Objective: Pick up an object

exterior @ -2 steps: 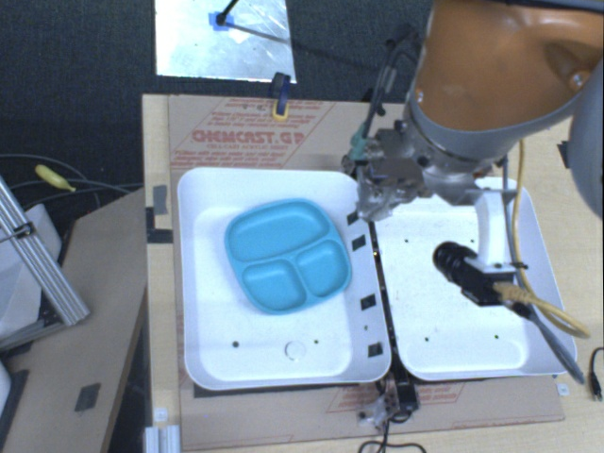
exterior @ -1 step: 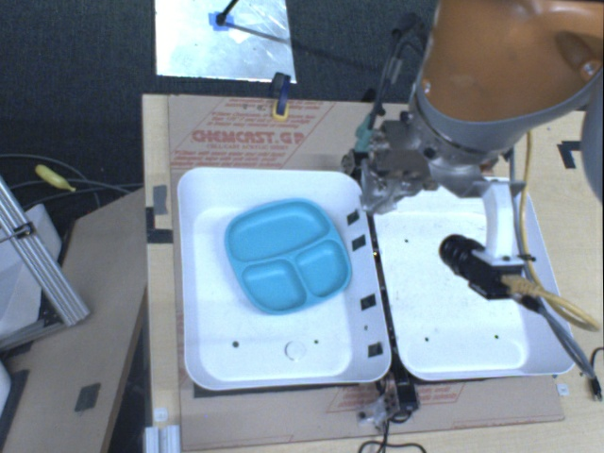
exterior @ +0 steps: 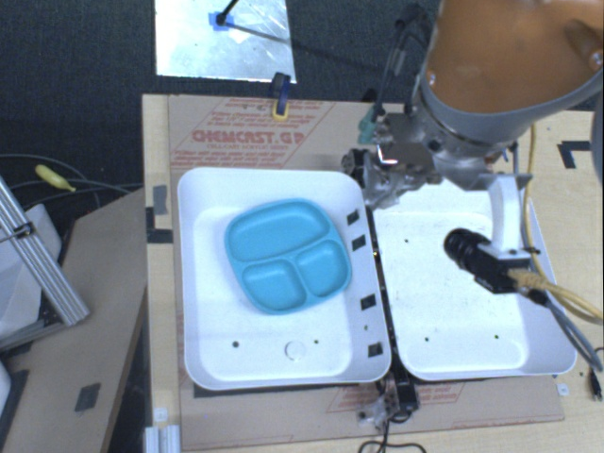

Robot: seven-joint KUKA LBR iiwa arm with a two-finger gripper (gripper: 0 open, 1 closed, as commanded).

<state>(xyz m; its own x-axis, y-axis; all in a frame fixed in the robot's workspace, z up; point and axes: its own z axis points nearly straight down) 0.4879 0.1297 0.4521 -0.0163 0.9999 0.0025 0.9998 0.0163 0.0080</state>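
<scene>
A light blue divided plate (exterior: 286,255) with three compartments lies flat in the middle of the left white bin (exterior: 212,347). My gripper (exterior: 379,176) hangs at the far edge of the bins, over the ridge where the left bin meets the right bin (exterior: 453,347). It is to the upper right of the plate and apart from it. The grey and orange arm (exterior: 510,55) above it covers the back of the right bin.
A black cylinder (exterior: 479,259) on a white bracket hangs off the arm over the right bin, with yellow cables (exterior: 566,295) trailing to the right. Both bins rest on a cardboard sheet (exterior: 255,135). A shiny foil square (exterior: 225,25) lies behind it.
</scene>
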